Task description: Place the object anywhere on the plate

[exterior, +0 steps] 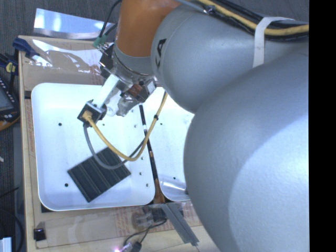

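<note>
Dark ribbed rectangular object [99,176] lies flat in left bin [47,140], near front edge, turned at angle. Gripper [107,106] hangs above bin's middle, apart from object; whether it is open or closed, cannot tell. Yellow and grey cables [113,154] loop down over object's upper corner. Grey arm [236,114] covers right bin [173,185].

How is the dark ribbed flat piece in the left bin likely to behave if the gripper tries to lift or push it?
The dark ribbed piece lies flat against the left bin floor, so it probably slides rather than rolls or tips. Its low profile likely makes edge grasps hard. Its straight edges suggest it is stiff, though that is uncertain.
</note>
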`<state>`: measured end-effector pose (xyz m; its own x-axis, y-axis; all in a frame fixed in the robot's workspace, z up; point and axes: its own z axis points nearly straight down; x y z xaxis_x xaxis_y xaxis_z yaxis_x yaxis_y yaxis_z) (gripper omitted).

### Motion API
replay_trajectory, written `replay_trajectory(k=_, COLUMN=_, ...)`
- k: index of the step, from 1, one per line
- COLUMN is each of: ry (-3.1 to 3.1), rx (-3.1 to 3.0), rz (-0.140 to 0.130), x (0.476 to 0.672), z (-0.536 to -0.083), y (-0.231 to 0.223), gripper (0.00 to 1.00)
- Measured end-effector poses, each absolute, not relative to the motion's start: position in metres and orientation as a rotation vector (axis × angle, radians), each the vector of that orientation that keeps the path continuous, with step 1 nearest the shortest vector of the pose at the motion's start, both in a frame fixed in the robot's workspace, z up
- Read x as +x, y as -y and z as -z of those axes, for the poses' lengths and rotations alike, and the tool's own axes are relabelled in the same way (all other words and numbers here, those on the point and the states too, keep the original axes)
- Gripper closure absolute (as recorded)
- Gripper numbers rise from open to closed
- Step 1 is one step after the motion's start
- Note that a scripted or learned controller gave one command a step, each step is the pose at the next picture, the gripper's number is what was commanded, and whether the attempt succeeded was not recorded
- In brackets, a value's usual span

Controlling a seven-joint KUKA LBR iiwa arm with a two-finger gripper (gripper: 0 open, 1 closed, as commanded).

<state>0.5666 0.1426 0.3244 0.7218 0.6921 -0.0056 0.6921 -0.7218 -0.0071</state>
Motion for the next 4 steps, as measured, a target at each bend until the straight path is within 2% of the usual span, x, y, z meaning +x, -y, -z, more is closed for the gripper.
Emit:
replay_trajectory(k=1, ry=1.449, rx=-2.784, rz=-0.002, x=0.542, z=-0.375, y=-0.139, gripper=1.0)
replay_trajectory(k=2, ry=1.499, rx=-2.758, rz=-0.002, x=0.532, z=-0.404, y=-0.215, gripper=1.0)
replay_trajectory(k=3, ry=1.51, rx=-2.751, rz=-0.005, x=0.515, z=-0.399, y=-0.157, gripper=1.0)
replay_trajectory(k=4, ry=2.089, rx=-2.342, rz=-0.008, x=0.482, z=-0.39, y=-0.198, gripper=1.0)
